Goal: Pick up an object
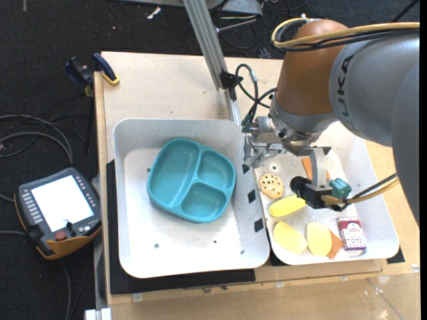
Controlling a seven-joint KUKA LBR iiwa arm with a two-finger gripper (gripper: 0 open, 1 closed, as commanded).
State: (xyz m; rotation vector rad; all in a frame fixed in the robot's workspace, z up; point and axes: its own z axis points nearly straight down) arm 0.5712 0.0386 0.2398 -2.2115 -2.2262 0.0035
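Cookie [270, 185], round and speckled, lies in the right bin [380, 235] near its left wall, the likeliest pick though the task names no single object; just below it a yellow wedge [287, 207], then two more yellow pieces [290, 237] and an orange slice [333, 245], with a small red-and-white box [351, 235] toward the lower right; left bin [127, 179] holds a teal divided plate [192, 179]; gripper [257, 153] hangs above the divider between the bins, just up-left of the cookie, not touching it; whether it is spread or closed cannot be told from this angle, and nothing is seen held; risks, as judged: descent here may strike the bin wall rather than the cookie; flat cookie may slip the grasp; crowded neighbours may get nudged or caught alongside.
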